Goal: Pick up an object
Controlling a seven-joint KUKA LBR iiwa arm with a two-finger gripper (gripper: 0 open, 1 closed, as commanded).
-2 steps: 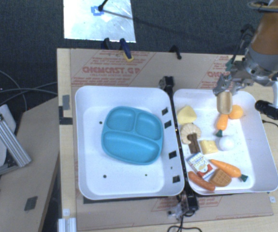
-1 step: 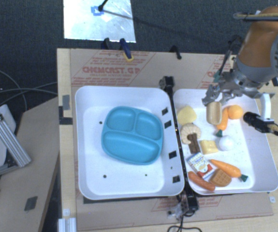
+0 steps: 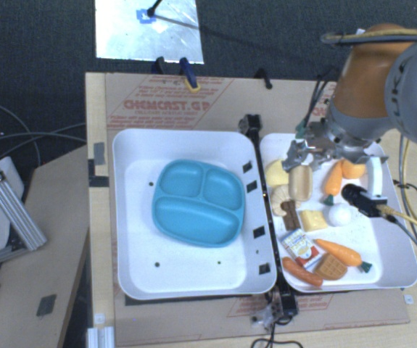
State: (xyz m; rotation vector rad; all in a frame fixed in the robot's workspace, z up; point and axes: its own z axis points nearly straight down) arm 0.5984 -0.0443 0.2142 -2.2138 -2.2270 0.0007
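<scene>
My gripper (image 3: 297, 155) hangs low over the upper left part of the right bin (image 3: 404, 261). It is just above a tan bread roll (image 3: 300, 183), and I cannot see whether it touches the roll. A pale yellow fruit (image 3: 275, 172) lies to the left of the roll. To its right are an orange carrot piece (image 3: 332, 180) and a white egg (image 3: 339, 214). Nothing shows between the gripper's tips.
The left bin (image 3: 132, 158) holds a blue divided plate (image 3: 199, 201). Nearer the front of the right bin lie a brown bar (image 3: 290, 214), a cheese wedge (image 3: 312, 220), a small carton (image 3: 299, 246), a long carrot (image 3: 339, 251), a waffle (image 3: 331, 267) and a red sausage (image 3: 298, 272).
</scene>
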